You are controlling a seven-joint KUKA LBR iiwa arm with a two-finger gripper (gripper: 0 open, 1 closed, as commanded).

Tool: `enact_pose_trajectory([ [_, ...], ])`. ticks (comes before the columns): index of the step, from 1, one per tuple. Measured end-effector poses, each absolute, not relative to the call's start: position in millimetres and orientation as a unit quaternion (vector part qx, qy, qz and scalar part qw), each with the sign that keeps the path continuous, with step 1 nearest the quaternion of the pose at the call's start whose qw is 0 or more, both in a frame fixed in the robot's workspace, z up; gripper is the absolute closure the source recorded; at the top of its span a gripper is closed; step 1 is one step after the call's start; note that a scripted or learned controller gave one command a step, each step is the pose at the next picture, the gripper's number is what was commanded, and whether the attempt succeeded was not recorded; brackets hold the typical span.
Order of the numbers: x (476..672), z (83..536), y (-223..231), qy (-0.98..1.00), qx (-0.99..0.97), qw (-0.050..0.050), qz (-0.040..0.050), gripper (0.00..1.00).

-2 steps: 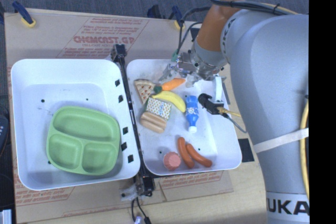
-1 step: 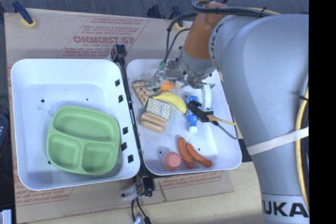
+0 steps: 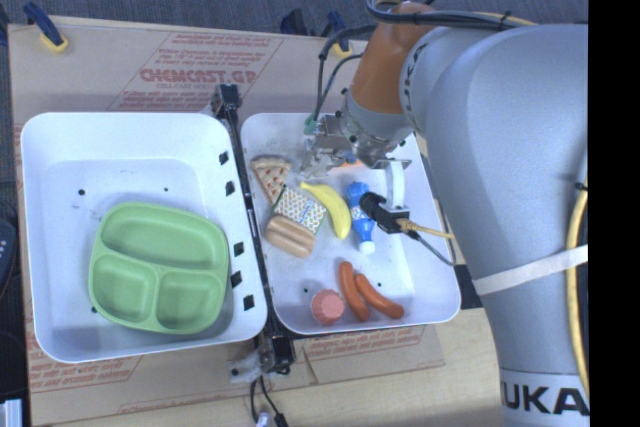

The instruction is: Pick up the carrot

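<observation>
The big grey arm (image 3: 500, 175) carries "KUKA" near its base, and the cardboard under the bins (image 3: 190, 75) reads "CHEMCAST GP" in red. The arm bends in from the right, its orange band above the wrist, with the gripper (image 3: 325, 147) low over the right bin's (image 3: 440, 300) far end; whether it is clenched or released I cannot tell. The carrot (image 3: 380, 297) lies at that bin's near edge, beside a sausage (image 3: 350, 291). A green tray (image 3: 158, 267) sits in the left bin (image 3: 50, 215).

Bench (image 3: 90, 65), faced with printed cardboard, bearing two white bins: right bin (image 3: 425, 205) directly beneath the gripper (image 3: 325, 147), left bin (image 3: 50, 165) beside it, farther from the gripper.
</observation>
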State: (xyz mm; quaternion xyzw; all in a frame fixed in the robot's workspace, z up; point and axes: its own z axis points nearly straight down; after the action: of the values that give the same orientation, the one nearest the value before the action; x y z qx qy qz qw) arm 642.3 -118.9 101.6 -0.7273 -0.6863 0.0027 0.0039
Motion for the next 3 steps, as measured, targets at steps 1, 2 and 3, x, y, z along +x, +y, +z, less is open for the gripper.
enact_pose_trajectory([
  [1,562.9,192,9,-0.702,-0.712,0.002,0.0011,1.00],
  [2,521.5,189,110,-0.645,-0.764,0.002,0.0029,1.00],
  [3,581.7,279,127,-0.655,-0.756,0.001,0.0012,1.00],
])
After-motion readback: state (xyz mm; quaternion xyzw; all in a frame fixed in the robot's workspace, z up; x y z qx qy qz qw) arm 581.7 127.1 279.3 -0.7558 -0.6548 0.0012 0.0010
